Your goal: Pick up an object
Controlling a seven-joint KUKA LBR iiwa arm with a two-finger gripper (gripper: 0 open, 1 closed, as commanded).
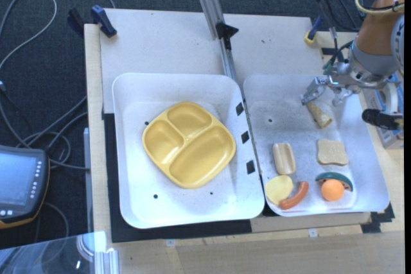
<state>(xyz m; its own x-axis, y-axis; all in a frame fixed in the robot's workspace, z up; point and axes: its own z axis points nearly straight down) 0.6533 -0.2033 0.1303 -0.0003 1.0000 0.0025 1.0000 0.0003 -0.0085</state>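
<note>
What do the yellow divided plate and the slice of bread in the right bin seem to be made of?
Yellow divided plate: probably moulded plastic; uniform colour, smooth rounded compartments, soft sheen.
Slice of bread: likely plastic or foam toy food; flat tan face, darker crust edge, no visible crumb. The view cannot settle which.

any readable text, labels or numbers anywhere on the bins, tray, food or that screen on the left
None can be read.
Grey handheld screen: display blurred, nothing legible.
Black square markers between the white bins: no characters visible.
Yellow divided plastic tray and the toy food: no print visible.
</note>
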